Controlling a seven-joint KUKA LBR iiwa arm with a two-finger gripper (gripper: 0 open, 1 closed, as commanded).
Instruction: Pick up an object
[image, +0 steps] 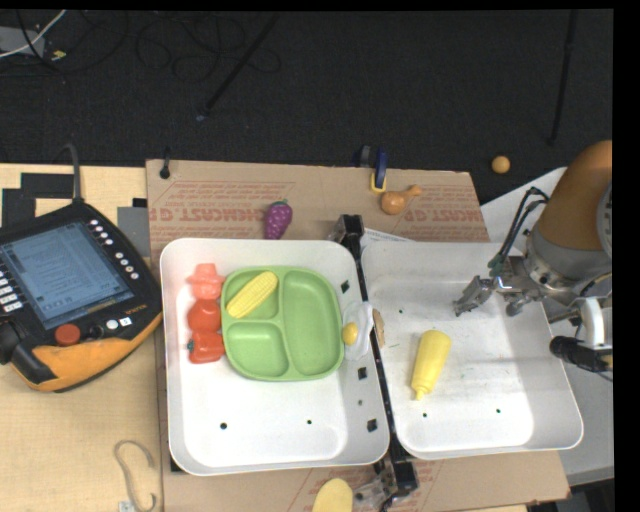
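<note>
Dark floor with loose cables runs behind the surface (80, 440), where cardboard (310, 200) lies under two white bins. My tool (492, 297) hangs over the upper right part of the right bin (520, 420), its fingers spread apart with nothing between them. A yellow bottle (430, 362) lies on that bin's floor, below and to the left of my tool, apart from it, with bare white floor between the two.

Over in the left bin (260, 430) sits a green tray (300, 330) with a corn cob (250, 293) in its upper left compartment. A red and pink toy (204, 315) lies just beside the tray's left edge. A small yellow ball (350, 334) rests by the tray's right rim, near the divide between the bins.

On the cardboard behind are purple grapes (278, 218) and an orange gourd (398, 199). A pendant (70, 290) lies far left.
</note>
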